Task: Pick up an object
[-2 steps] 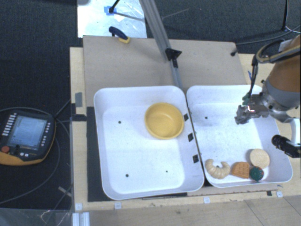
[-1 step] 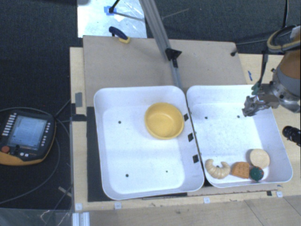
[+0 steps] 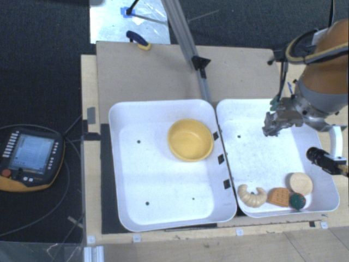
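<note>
A yellow bowl [image 3: 190, 140] sits in the left bin [image 3: 136, 201], near its upper right corner. Along the right bin's [image 3: 256, 152] front edge lie a pale croissant-shaped piece [image 3: 252, 195], an orange waffle-like piece [image 3: 278, 196], a small green ball [image 3: 297, 201] and a round beige piece [image 3: 300, 183]. My gripper [image 3: 271, 125] hangs over the upper part of the right bin, well behind those pieces and to the right of the bowl. Nothing shows beneath its tip.
A slanted metal pole [image 3: 184, 33] with a black clamp crosses the cardboard behind the bins. A teach pendant [image 3: 30, 157] lies on the floor at the left. A black part [image 3: 320, 159] of the arm juts over the right bin's right side.
</note>
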Motion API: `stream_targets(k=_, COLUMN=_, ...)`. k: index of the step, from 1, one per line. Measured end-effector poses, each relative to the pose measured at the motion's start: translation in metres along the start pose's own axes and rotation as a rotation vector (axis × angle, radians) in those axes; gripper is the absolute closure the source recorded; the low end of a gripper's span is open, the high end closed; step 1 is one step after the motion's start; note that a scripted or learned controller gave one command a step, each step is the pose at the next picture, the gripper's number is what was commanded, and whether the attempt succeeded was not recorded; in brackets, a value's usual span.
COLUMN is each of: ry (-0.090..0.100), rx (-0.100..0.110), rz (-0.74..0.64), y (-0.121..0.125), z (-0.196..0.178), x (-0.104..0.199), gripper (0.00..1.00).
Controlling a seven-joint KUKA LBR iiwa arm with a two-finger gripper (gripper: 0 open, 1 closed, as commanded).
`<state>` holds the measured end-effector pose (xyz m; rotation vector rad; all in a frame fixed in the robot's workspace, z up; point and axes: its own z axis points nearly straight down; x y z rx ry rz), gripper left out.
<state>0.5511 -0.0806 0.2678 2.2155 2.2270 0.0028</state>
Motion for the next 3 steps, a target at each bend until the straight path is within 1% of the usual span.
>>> stream_targets(k=2, ry=0.000, rx=0.001, rz=0.000, y=-0.026, z=-0.001, x=0.104, gripper=1.00)
stream_targets(k=3, ry=0.000, rx=0.002, rz=0.001, y=-0.034, z=0.018, x=0.144, gripper=1.00)
